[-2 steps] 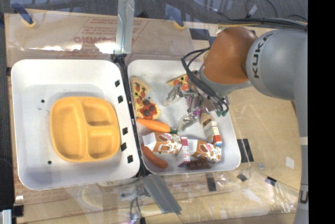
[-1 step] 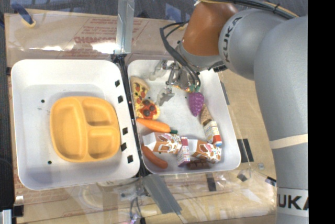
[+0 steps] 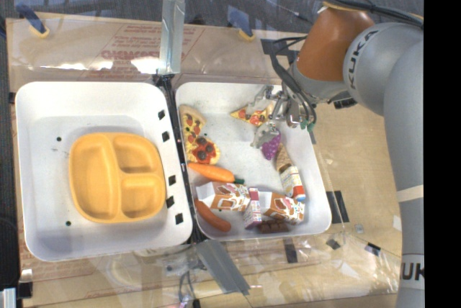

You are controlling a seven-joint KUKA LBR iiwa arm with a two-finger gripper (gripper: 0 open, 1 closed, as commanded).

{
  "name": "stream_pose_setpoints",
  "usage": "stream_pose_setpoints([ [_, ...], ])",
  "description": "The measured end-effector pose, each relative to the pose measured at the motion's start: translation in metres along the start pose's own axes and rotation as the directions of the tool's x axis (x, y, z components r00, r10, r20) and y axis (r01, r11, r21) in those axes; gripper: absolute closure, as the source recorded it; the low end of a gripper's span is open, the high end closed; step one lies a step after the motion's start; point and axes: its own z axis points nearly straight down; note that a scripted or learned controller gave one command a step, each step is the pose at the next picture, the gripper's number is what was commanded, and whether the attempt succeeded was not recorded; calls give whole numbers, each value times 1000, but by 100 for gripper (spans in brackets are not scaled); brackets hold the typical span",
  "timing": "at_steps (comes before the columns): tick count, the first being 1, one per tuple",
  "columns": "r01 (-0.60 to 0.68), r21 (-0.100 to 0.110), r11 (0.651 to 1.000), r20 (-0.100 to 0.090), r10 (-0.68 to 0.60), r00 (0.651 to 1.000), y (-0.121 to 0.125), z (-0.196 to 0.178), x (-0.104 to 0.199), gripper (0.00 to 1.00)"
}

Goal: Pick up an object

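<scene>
Purple grapes (image 3: 271, 148): right bin (image 3: 317, 188), upper right part, directly under pincer (image 3: 268, 132). Pincer: lowered into bin, fingers apparently apart just above grapes; contact cannot be told. Pizza slice (image 3: 250, 114): just left of pincer. Second pizza slice (image 3: 195, 134), carrot (image 3: 212, 172), sausage (image 3: 213, 217), small cartons (image 3: 232, 197): left and lower part of same bin. Yellow divided tray (image 3: 115, 175): left bin (image 3: 29, 155), centre.

My claw (image 3: 271, 125) sits low in the right bin (image 3: 315, 177), right over the grapes (image 3: 271, 148), pizza slice (image 3: 251, 114) just beside. Yellow tray (image 3: 115, 175) in the left bin (image 3: 36, 155).
</scene>
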Motion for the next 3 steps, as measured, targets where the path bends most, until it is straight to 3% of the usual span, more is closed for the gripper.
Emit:
stream_pose_setpoints([
  [1, 126, -3, 992, -3, -126, 992, -6, 17, 63, 0],
  [2, 185, -7, 983, -5, -185, 983, 69, 17, 68, 0],
  [3, 453, -1, 892, 2, -453, 892, -2, -13, 20, 0],
])
